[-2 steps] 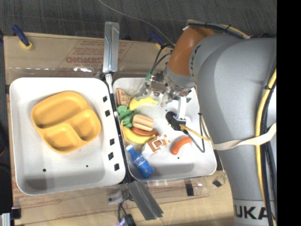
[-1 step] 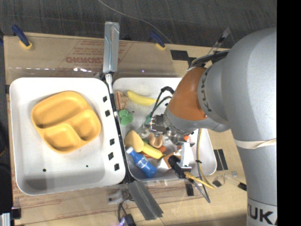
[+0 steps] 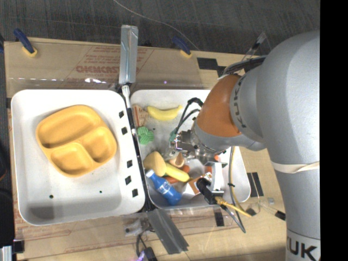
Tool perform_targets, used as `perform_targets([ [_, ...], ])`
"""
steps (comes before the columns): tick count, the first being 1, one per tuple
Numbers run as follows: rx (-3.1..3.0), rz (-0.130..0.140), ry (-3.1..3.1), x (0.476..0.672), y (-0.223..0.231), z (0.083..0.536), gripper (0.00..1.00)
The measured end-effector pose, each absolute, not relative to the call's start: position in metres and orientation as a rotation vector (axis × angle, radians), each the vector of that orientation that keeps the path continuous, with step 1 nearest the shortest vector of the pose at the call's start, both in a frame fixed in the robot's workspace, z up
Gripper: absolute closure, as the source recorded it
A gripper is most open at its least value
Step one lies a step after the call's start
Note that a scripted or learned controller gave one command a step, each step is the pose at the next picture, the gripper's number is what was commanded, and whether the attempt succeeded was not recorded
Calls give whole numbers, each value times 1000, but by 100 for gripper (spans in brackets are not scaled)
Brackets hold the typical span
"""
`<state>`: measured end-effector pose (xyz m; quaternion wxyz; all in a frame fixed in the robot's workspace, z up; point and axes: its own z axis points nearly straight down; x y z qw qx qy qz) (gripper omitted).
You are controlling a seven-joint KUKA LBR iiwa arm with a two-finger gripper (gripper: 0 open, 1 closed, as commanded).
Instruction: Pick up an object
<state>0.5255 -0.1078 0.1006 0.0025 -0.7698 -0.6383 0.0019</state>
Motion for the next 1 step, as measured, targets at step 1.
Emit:
perform_targets([
  [1, -2519, -10, -1882, 540, -50, 264, 100],
])
